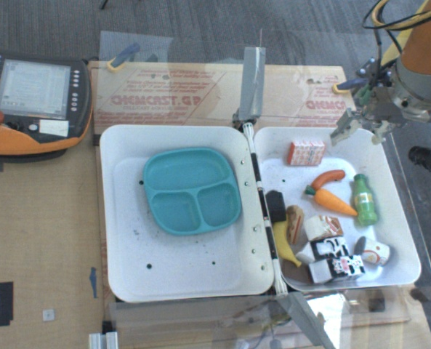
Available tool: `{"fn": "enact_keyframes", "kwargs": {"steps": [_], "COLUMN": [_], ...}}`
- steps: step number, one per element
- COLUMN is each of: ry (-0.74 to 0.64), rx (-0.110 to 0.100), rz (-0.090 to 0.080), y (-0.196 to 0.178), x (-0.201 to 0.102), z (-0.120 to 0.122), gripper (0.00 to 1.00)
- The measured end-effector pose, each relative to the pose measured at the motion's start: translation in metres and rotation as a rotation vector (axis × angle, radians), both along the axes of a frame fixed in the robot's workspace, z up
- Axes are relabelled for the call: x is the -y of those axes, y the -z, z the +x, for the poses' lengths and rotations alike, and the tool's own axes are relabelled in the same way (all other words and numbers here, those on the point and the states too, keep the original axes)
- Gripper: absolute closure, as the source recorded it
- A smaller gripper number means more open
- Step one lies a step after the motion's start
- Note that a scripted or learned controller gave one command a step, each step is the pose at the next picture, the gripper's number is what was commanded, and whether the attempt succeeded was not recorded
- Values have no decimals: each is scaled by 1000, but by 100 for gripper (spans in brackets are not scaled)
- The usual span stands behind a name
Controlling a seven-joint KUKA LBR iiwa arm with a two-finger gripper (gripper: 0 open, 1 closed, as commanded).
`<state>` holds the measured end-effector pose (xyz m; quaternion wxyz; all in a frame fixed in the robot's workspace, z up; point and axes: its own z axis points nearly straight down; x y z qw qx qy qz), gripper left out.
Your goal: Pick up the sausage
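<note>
— Step in hand?

— Approach, by the look of it. No grasp yet. Gripper poised over the far rim of the right bin, at about 1 o'clock of that bin. Jaws spread wide, with nothing between them.

— And the sausage?

— Flat on the right bin's floor, a little above the middle, lying roughly along 8 to 2 o'clock. At about 7 o'clock from the gripper, near but apart.

— Neighbours?

— Carrot just beside it at 5 o'clock, touching or almost touching at the leafy end; cannot tell which. Green bottle near at 4 o'clock. Small box at 11 o'clock, slightly apart.

— Next move, then?

— Likely a shift toward 7 o'clock, then a wrist turn to set the jaws across the sausage's short width, one at 11 and one at 5. Then straight down.

— Room for that?

— Bare white floor at 12 to 2 o'clock of the sausage, so an easy way in from there. Tight at 5 o'clock because of the carrot: some risk of nudging it or pinching both. Far rim and right wall well apart from the target. Clutter heaped near 6 o'clock of the bin, best avoided.
</note>
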<state>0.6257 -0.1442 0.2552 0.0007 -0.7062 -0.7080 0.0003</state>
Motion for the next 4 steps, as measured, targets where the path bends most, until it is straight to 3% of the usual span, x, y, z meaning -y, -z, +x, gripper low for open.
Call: {"fn": "enact_keyframes", "kwargs": {"steps": [1,2,3,4], "ry": [-244,-267,-266,-274], "rx": [16,8,13,4], "rz": [-4,-2,-1,-2], "y": [151,168,157,20], "x": [1,20,19,9], "z": [4,25,26,20], "gripper": [0,0,100,100]}}
